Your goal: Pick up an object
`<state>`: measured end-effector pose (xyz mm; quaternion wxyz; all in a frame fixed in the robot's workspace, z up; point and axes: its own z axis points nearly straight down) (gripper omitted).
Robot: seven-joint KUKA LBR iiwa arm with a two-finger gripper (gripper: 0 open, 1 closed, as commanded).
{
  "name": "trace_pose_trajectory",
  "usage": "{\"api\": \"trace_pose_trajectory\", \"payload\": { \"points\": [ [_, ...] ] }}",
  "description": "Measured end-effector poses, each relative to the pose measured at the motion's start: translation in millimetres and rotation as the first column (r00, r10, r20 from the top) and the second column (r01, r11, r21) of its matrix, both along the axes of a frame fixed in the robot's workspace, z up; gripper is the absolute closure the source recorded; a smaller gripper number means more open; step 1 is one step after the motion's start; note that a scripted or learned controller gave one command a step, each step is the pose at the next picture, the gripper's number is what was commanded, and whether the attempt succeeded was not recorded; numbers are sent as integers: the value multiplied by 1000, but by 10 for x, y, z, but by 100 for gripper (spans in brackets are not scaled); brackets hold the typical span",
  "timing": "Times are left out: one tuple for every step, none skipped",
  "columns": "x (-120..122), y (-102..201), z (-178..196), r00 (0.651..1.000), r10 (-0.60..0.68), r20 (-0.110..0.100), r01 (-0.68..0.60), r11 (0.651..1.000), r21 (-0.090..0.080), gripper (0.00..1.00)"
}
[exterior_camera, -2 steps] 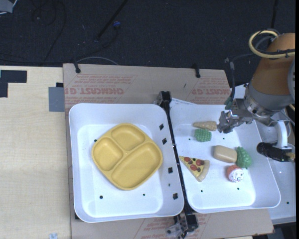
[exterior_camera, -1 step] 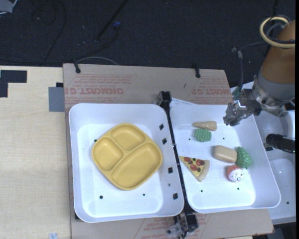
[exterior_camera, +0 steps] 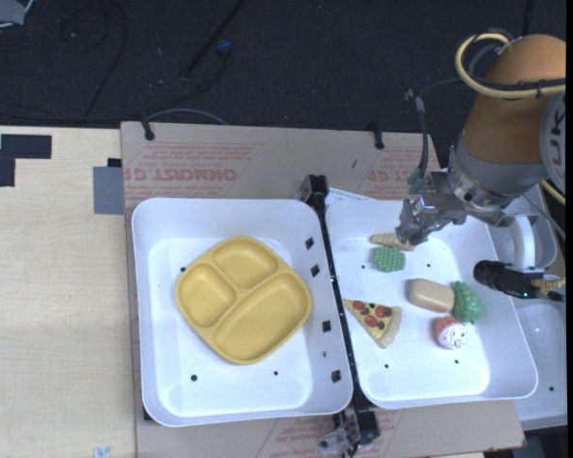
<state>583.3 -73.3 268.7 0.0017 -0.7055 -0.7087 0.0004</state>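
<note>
Counter point(exterior_camera: 57, 284): bore two white bins.
Left bin point(exterior_camera: 162, 246): yellow plate point(exterior_camera: 244, 299).
Right bin point(exterior_camera: 497, 361): pizza slice point(exterior_camera: 374, 319), green toy point(exterior_camera: 389, 260).
Hand point(exterior_camera: 413, 229): above green toy; finger state unclear.

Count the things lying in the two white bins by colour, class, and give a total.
Yellow: 1, the plate
Green: 2, a round piece and a leafy piece
Tan: 1, the block
Mixed colours: 2, the pizza slice and the red-and-white ball
Total: 6

Bench and floor behind it
A pale wooden bench top point(exterior_camera: 48, 294) with dark square markings meets a dark carpeted floor point(exterior_camera: 267, 46) strewn with black cables point(exterior_camera: 210, 51).
</note>
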Motion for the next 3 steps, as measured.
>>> {"api": "trace_pose_trajectory", "payload": {
  "points": [
    [19, 567, -162, 1000, 0, -2, 0, 1000, -1, 100],
    [-49, 1002, -273, 1000, 0, -2, 0, 1000, 0, 100],
    [-132, 1535, -232, 1000, 0, 0, 0, 1000, -2, 100]
  ]
}}
